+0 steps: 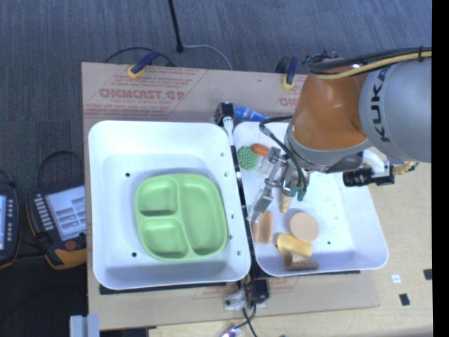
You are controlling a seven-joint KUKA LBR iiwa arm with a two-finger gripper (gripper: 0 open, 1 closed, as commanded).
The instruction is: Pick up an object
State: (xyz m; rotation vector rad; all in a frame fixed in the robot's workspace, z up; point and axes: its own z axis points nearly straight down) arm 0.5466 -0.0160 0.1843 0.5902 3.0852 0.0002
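Note:
My gripper (275, 196) hangs over the left part of the right bin (358, 223), its fingers open and spread with nothing between them. One finger (262, 203) points down-left, just above a tan bread-like piece (263, 227). A thin tan stick (285, 203) lies beside the other finger. Nearby lie a round tan disc (304, 225), a yellow block (293, 244) and a brown piece (301, 262). A green ribbed ball (247, 158) and an orange carrot (259, 149) sit at the bin's back left.
The left bin (112, 153) holds a green divided plate (182, 215). A black divider rail (238, 188) runs between the bins. A blue object (250, 113) lies behind them. The arm's orange band (326, 114) covers the right bin's back.

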